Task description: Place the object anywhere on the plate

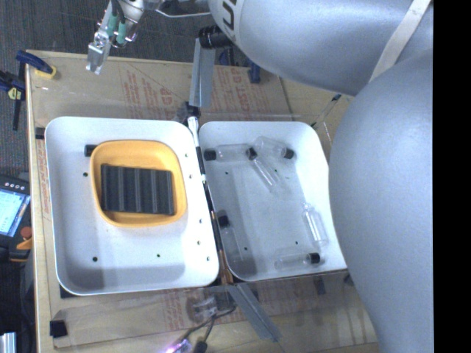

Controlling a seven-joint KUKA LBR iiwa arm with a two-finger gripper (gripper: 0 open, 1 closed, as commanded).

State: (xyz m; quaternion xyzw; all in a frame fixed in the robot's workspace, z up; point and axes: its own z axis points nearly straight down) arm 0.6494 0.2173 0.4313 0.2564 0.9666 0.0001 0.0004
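Progress looks slight: the yellow plate (137, 187) with its dark ribbed centre sits in the left bin (66, 197), and nothing lies on it. Clear plastic tubes (268, 151) lie scattered in the right bin (324, 197) (which one is the object, I cannot tell). The hand (99, 50) hangs at the upper left of the frame, above the tabletop (147, 94) beyond both bins, with nothing visible in it; whether it is apart or together I cannot tell.
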